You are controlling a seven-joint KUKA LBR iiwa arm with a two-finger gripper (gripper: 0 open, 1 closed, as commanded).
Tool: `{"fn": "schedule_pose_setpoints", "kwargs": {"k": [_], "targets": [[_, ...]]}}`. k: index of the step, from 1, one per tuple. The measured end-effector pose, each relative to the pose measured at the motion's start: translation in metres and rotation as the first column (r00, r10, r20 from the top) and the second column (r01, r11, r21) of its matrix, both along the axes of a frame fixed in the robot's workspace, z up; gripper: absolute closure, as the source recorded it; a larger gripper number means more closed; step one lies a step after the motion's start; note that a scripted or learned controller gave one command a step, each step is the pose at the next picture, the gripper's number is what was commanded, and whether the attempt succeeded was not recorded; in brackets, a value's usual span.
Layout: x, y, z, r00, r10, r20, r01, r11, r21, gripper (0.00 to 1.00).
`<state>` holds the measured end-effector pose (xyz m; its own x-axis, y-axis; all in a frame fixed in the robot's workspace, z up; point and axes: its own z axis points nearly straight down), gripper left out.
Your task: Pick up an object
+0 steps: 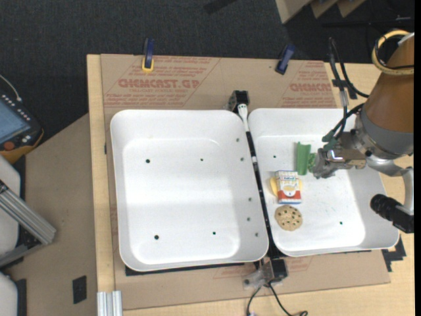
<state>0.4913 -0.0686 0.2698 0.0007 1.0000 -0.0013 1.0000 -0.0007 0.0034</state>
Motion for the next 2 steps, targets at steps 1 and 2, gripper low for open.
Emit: {"fn": "schedule_pose_setpoints", "kwargs": {"k": [1,2], "targets": [[-0.0116,0.0502,0.0256,1.0,0.006,0.001,-0.006,1.0,0.002,1.0],[-0.011,0.0474,0.0346,1.0,0.001,0.001,-0.001,1.0,0.0,1.0]]}}
